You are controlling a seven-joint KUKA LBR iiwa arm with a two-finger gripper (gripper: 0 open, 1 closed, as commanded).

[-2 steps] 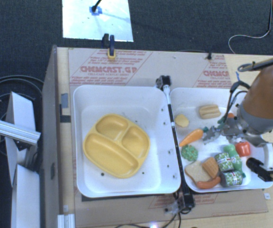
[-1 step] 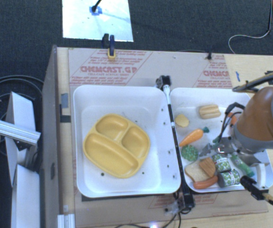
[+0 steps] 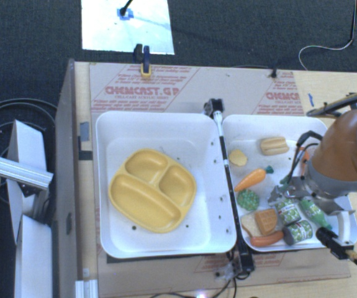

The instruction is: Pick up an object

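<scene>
Tool [image 3: 285,194] above right bin's [image 3: 253,126] toy food.

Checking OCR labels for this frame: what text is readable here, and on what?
"CHEMCAST GP", red, on the brown sheet behind the left bin.
"CHEMCAST", red, slanted and partly cut off, on the same sheet behind the right bin.
Smaller red lines around both prints: too blurred to read.
Labels on the two cans by the gripper: too small to read.
</scene>
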